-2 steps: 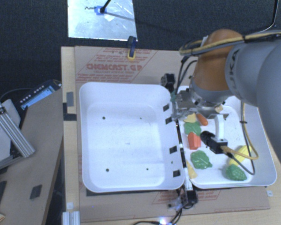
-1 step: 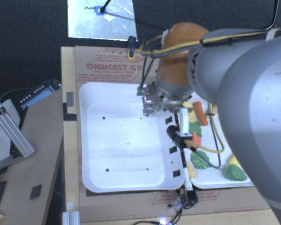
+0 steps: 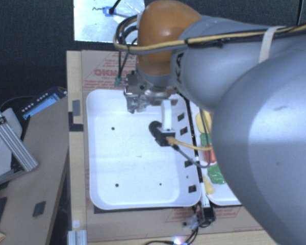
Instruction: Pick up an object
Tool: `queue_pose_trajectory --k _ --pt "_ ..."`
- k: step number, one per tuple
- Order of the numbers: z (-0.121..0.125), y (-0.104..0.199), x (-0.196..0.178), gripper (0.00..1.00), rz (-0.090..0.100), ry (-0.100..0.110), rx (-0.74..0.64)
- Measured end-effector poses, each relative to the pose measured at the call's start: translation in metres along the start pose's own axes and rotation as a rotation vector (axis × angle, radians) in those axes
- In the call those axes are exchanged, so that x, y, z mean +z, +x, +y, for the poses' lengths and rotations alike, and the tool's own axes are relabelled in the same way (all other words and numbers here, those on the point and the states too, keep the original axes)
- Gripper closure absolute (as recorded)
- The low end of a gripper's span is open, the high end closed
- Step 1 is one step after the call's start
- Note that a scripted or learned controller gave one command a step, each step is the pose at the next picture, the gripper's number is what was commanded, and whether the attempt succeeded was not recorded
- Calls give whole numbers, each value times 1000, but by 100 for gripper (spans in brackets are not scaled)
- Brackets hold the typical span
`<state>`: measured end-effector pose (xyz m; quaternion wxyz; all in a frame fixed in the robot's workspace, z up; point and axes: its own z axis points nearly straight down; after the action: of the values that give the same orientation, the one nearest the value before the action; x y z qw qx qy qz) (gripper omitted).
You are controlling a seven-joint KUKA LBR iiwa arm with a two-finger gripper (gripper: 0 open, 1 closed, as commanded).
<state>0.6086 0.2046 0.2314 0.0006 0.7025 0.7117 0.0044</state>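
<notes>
My gripper (image 3: 136,102) hangs over the far edge of the left white bin (image 3: 117,188), under the orange wrist band (image 3: 163,29). I see nothing held in it. Just right of it, a small black and white piece (image 3: 158,129) sits over the left bin's right side; I cannot tell if it is a loose object or part of the arm's cabling. In the right bin (image 3: 227,200), several small objects peek out beside the arm: a yellow one (image 3: 205,120), a green one (image 3: 215,176) and a reddish one (image 3: 212,157). The arm hides most of that bin.
The grey arm (image 3: 255,116) covers the right half of the view. A black divider strip (image 3: 194,157) runs between the bins. A yellow cable (image 3: 191,146) crosses it. A metal rail (image 3: 13,142) and a dark device (image 3: 41,102) lie on the left of the bench.
</notes>
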Motion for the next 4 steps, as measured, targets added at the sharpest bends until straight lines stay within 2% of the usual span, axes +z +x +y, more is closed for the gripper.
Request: queue_pose_trajectory --k 1,2,3,4 --pt "13 33 -91 100 0 -3 5" --pt "37 30 -166 100 -2 -3 7" --pt "-60 28 -97 100 -7 18 6" --pt "-79 32 -227 100 1 -5 6"
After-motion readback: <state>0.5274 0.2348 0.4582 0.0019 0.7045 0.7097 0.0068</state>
